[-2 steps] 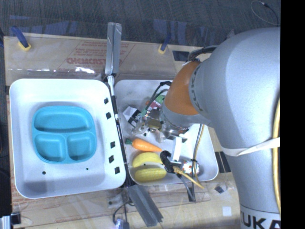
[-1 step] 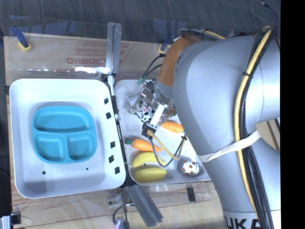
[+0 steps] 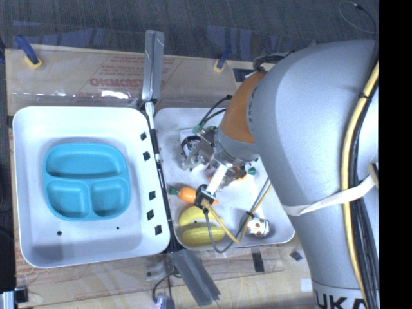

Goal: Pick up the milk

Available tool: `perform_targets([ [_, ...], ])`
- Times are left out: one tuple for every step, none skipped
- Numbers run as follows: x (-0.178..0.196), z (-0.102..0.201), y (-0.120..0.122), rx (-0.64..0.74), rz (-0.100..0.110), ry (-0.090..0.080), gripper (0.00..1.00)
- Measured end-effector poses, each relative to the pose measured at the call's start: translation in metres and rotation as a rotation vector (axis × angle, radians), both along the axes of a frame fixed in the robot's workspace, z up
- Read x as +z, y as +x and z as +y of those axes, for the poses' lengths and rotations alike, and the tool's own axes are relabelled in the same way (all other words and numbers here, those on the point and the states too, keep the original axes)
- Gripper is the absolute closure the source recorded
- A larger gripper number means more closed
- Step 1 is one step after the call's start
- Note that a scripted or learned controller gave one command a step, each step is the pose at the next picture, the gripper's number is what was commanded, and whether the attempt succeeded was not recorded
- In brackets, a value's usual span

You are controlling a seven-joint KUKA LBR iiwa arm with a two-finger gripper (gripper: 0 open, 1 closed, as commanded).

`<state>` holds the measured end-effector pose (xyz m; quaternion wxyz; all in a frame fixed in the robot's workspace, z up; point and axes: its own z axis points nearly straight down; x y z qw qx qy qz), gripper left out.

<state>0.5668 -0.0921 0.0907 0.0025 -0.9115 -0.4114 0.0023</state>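
Yellow toy corn [image 3: 195,229] lies at the near edge of the right bin [image 3: 168,122], a yellow cable [image 3: 222,227] across it. Along that near edge, in the bin's near right corner, sits a small white carton with dark and red marks [image 3: 258,226], which I take for the milk, well apart from me. Further in lies an orange carrot [image 3: 186,194]. My gripper [image 3: 195,152] hangs over the bin's middle; I cannot tell its state. Left of this bin, the left bin [image 3: 26,127] holds a blue tray [image 3: 87,180]
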Motion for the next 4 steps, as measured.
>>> perform_targets([
  [0.001,0.001,0.042,-0.039,-0.002,0.000,0.00],
  [0.049,-0.033,0.069,-0.210,-0.002,-0.001,0.00],
  [0.098,-0.070,0.043,0.028,-0.003,-0.001,0.00],
  [0.131,-0.033,0.065,0.077,-0.003,-0.001,0.00],
])
